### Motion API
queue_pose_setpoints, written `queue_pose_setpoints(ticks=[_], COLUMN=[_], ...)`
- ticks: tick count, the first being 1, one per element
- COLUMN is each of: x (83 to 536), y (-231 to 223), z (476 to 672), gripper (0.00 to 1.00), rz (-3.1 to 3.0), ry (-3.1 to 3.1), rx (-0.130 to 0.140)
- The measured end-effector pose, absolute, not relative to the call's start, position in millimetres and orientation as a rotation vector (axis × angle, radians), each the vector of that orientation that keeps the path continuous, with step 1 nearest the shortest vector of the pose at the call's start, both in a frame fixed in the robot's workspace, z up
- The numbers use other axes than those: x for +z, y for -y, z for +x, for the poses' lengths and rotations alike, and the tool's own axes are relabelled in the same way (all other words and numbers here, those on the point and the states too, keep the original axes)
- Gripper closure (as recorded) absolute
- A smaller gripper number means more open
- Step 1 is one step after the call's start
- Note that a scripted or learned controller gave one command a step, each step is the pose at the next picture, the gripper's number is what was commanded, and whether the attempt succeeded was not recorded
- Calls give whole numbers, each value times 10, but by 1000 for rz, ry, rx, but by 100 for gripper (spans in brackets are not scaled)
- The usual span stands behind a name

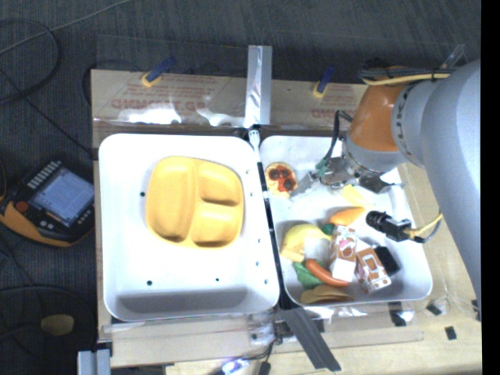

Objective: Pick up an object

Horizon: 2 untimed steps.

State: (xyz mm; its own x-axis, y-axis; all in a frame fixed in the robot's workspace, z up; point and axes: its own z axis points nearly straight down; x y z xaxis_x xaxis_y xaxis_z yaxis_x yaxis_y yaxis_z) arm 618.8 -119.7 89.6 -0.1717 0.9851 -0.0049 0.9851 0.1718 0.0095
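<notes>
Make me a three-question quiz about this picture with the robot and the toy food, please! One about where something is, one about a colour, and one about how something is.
1. Where is the yellow divided plate?
A. in the left bin
B. in the right bin
C. on the floor

2. What colour is the band on the robot arm?
A. green
B. orange
C. purple

3. How does the small pizza lie?
A. between the fingers
B. on the yellow plate
C. loose on the right bin floor

Answers:
1 A, it sits in the left bin.
2 B, the band above the wrist is orange.
3 C, it rests beside the gripper, apart from it.
</notes>
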Motion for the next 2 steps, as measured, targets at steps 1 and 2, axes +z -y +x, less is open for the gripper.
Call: queue_pose_setpoints(ticks=[1, 2], x=[901, 1007], y=[1749, 1737], z=[5667, 5686], gripper=[0, 100], rz=[1780, 1779], ry=[-2573, -2572], rx=[5, 11])
